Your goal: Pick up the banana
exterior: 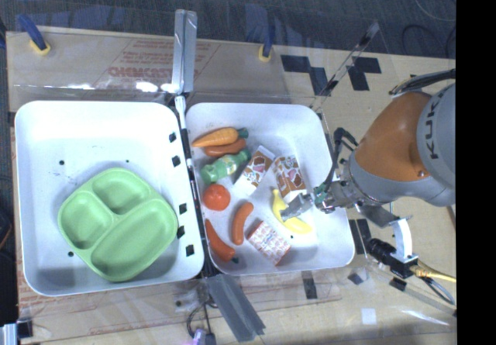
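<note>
Small yellow plastic banana [288,214] lies in right shallow white bin [310,120], lower right area, beside printed snack packets [270,241]. Grey metal jaws [298,207] low over banana's middle, touching it; open or closed: cannot tell. Green divided plate [116,223] in left bin.

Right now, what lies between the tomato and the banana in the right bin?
In the camera view, a sausage lies between the tomato and the banana, tilted, apart from the tomato.

glossy plastic banana [285,214], matt green plate [118,224]
</note>
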Tool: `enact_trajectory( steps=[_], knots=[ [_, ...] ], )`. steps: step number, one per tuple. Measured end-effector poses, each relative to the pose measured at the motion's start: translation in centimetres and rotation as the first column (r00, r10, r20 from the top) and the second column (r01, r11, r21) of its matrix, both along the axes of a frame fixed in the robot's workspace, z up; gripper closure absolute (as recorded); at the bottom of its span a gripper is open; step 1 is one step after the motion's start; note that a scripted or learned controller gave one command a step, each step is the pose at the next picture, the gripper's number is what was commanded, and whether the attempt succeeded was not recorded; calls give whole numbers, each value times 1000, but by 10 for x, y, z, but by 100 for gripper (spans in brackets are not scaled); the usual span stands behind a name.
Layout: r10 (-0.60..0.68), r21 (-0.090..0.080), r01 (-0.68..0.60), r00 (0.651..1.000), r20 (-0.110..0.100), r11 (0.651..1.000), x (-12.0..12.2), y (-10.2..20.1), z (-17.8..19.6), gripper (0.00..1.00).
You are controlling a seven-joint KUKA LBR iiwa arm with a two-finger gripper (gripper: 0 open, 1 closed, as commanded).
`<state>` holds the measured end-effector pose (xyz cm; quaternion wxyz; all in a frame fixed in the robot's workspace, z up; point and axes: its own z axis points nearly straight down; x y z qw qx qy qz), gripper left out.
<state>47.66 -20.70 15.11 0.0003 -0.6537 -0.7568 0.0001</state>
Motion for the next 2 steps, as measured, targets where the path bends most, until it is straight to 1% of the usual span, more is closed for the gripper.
enact_trajectory(
  steps=[1,2],
  knots=[
    [136,-2,-136,991,5,991,1,28,-55,0],
    [142,-2,-142,990,7,990,3,29,-45,100]
  ],
)
